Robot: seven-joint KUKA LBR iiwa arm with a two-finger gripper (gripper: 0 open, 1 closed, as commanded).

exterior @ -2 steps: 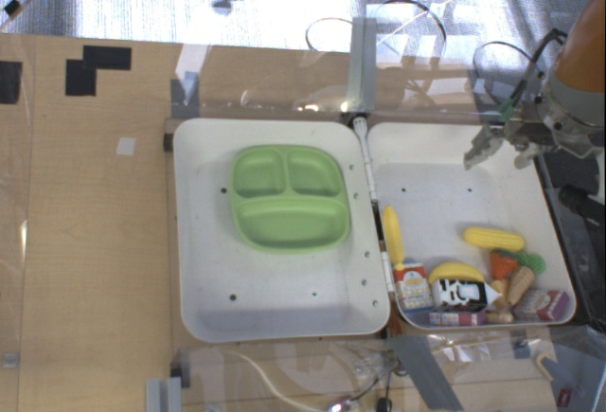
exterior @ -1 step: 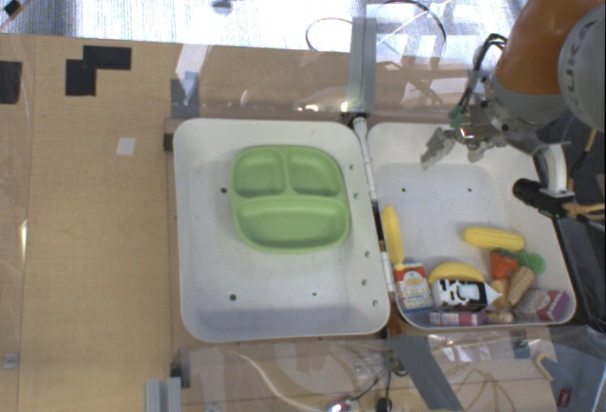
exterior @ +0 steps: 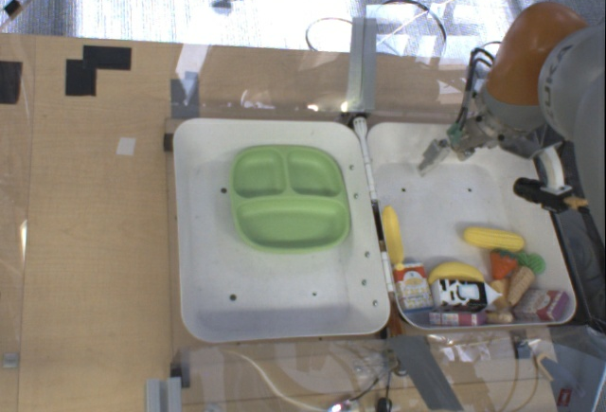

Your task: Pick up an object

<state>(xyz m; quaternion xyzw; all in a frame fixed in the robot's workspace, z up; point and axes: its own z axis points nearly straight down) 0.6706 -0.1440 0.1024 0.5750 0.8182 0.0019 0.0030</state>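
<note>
Camera view shows two shallow white bins side by side: the left bin (exterior: 199, 306) bears one green three-compartment plastic tray (exterior: 289, 197), and the right bin (exterior: 454, 188) bears a heap of toy food along its near edge. There lie one yellow banana (exterior: 391, 235) against the dividing wall, one yellow corn cob (exterior: 493, 239), one orange carrot (exterior: 504, 263), one black-and-white carton (exterior: 462, 293) and a few small boxes. The two-finger gripper (exterior: 434, 156) hangs over the bare far part of the right bin, well apart from the heap; whether it is wide or narrow, I cannot tell, and nothing shows in it.
</note>
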